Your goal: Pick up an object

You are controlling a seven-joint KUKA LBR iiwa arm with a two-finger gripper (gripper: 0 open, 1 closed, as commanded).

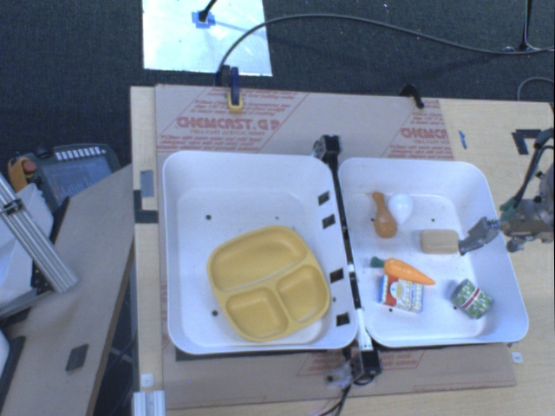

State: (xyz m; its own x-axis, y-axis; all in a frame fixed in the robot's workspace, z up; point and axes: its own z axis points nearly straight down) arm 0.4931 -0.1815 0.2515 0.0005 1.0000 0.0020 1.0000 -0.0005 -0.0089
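Red "CHEMCAST" lettering runs across the board (260, 121) under both bins. The claw (486, 232) hangs at the right bin's (486, 180) right rim, just beside the tan block (439, 242); I cannot tell whether it is clenched or released. A toy carrot (408, 272) lies just above a small printed carton (401, 293).

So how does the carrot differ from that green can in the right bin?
The carrot is long, tapered and orange with a green tip at its left end; the green can is short, stubby and green-and-white. The carrot lies near the bin's middle, just above a small carton; the can lies apart, nearer the right wall. Both lie on their sides in the right bin.
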